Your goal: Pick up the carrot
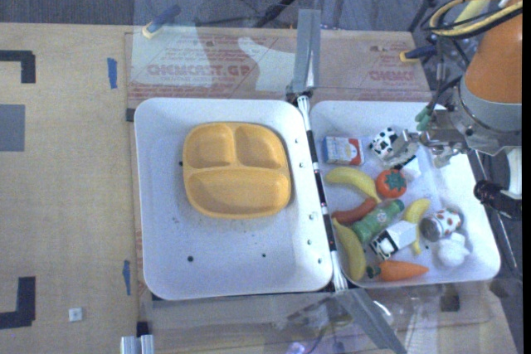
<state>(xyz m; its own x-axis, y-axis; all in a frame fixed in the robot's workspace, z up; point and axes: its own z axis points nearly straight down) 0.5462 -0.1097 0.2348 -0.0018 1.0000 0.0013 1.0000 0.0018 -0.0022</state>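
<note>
1. Wooden bench (66,203) bears two white bins; the right bin (485,261) holds the toy food.
2. Carrot (404,269) lies at that bin's near edge, long axis left-right, green top leftward, beside a banana (350,249).
3. Gripper (412,147) hovers at the far side, well beyond the carrot; finger state cannot be told.
4. Yellow divided plate (236,170) sits in the left bin.

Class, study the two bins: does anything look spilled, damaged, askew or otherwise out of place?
Nothing looks spilled or broken. The yellow divided plate lies flat in the left bin. In the right bin the toys are heaped loosely; the carrot lies on its side near the front edge, apart from the hand.
</note>
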